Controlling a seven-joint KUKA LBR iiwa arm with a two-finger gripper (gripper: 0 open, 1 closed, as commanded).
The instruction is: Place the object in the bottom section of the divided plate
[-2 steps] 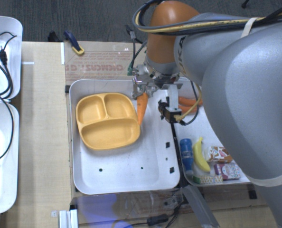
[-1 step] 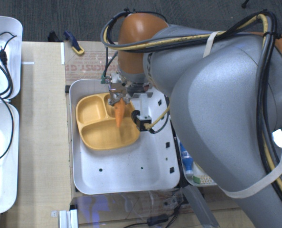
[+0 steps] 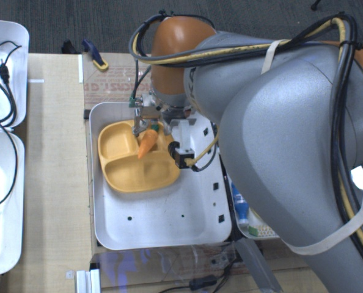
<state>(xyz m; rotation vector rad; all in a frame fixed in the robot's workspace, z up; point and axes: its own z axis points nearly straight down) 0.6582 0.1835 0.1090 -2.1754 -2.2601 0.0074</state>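
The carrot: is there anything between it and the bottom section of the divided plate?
Nothing visible. The carrot hangs at the hand, over the ridge that divides the yellow plate. The bottom section lies just below it in the camera view, bare, with no object on it.

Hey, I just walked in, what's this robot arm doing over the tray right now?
The arm's hand is holding a toy carrot between its fingers, just above a yellow divided plate. The plate sits in the upper left part of a white bin. The carrot hangs over the plate's dividers, with its tip pointing down toward the large bottom section.
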